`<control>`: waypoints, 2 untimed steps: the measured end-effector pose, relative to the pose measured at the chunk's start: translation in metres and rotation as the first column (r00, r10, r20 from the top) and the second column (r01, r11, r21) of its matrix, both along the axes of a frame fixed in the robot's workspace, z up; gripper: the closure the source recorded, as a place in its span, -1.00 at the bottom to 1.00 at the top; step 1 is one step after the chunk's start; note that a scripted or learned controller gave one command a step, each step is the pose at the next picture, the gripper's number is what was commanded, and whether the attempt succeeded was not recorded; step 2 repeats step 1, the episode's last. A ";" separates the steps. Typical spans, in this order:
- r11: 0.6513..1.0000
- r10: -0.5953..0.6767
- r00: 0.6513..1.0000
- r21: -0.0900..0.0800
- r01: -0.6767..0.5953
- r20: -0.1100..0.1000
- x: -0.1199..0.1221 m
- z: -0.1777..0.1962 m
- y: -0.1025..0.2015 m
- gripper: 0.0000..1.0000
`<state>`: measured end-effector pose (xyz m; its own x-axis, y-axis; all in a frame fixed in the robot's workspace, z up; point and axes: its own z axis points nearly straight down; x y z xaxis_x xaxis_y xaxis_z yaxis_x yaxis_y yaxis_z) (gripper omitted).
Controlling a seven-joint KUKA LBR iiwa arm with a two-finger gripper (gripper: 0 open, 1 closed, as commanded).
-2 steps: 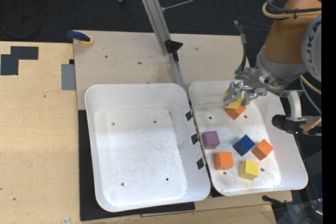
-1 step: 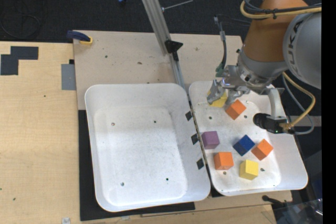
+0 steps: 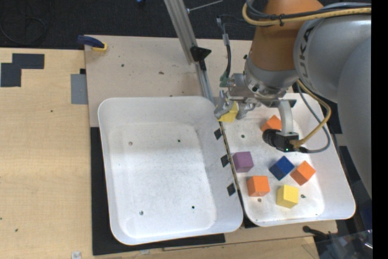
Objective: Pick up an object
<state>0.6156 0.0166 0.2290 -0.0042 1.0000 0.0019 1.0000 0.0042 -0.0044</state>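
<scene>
From the camera above the bench, the arm (image 3: 291, 39) reaches in from the right and bends down over the far left corner of the right bin (image 3: 339, 203). Its gripper (image 3: 233, 107) hangs just by the wall that divides the two bins, and a small yellow block (image 3: 228, 114) sits between its fingers, so the hand looks clenched on that block. The block seems to hang a little above the bin floor, though the slant of the camera makes the height hard to judge.

The other blocks lie loose in the right bin: a purple block (image 3: 243, 161) near the dividing wall, an orange block (image 3: 258, 185) just below it, a blue block (image 3: 281, 167) with another orange block (image 3: 303, 172) touching or nearly touching it, a second yellow block (image 3: 288, 196) towards the near edge, and a third orange block (image 3: 273, 124) partly hidden behind the arm's cable. The left bin (image 3: 115, 215) lies next to it.

As I judge it, the grasp is made and the lift is in hand. The next move calls for a straight rise with the grip kept firm, clear of the dividing wall and the slanted metal rail (image 3: 182, 21) just behind the gripper, since the block is held close to both.
</scene>
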 end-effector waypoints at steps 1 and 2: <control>1.000 0.000 1.000 0.000 0.000 -0.002 -0.003 -0.005 0.051 1.00; 1.000 0.000 1.000 0.000 0.000 -0.002 -0.003 -0.005 0.051 1.00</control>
